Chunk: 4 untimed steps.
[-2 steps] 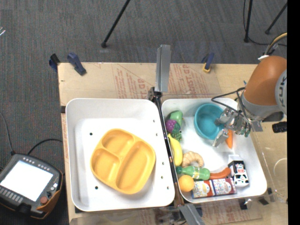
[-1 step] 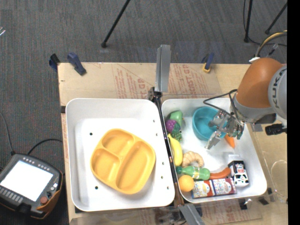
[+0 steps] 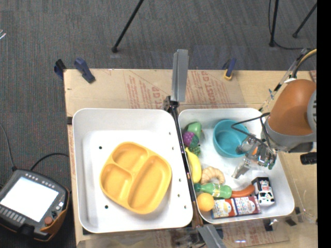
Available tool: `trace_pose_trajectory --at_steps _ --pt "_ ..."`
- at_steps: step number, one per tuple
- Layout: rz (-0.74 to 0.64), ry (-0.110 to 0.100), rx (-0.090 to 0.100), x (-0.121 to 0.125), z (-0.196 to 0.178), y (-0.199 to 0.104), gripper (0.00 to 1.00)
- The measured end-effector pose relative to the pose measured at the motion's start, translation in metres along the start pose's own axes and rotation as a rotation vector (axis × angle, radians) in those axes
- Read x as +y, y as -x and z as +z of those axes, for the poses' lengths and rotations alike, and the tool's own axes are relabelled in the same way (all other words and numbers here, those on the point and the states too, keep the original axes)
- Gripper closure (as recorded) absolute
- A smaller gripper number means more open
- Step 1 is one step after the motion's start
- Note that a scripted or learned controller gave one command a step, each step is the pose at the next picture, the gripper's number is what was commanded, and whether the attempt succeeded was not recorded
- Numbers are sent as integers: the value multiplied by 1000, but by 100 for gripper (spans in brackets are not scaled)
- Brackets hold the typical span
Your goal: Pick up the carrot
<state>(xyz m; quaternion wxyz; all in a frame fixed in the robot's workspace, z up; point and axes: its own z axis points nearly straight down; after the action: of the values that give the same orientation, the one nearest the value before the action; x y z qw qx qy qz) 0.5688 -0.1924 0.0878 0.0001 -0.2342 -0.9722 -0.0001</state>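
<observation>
The carrot (image 3: 243, 192), an orange stick, lies near the front of the right bin (image 3: 282, 182), between a green toy piece (image 3: 215, 190) and a small black-and-white box (image 3: 264, 190). My gripper (image 3: 241, 160) hangs over the middle of that bin, above and just behind the carrot, its fingers spread and pointing left. Nothing sits between the fingers. The arm's orange band (image 3: 292, 110) rises at the bin's right side.
A blue bowl (image 3: 229, 137) stands just behind the gripper. Along the bin's left wall are a green pear (image 3: 195, 129), purple grapes (image 3: 190, 137), a banana (image 3: 194, 164), a tan pastry (image 3: 213, 174) and an orange (image 3: 205, 202). A snack packet (image 3: 236, 206) lies in front. A yellow divided plate (image 3: 136, 176) fills the left bin (image 3: 83, 138).
</observation>
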Motion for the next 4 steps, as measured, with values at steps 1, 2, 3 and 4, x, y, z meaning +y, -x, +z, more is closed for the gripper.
trace_pose_trajectory --at_steps 1,2,3,4 --pt "41 -7 47 12 2 60 0" --pt "196 1 0 14 0 19 0" --pt "137 3 2 -6 -8 23 0" --pt "484 20 10 9 -5 20 0"
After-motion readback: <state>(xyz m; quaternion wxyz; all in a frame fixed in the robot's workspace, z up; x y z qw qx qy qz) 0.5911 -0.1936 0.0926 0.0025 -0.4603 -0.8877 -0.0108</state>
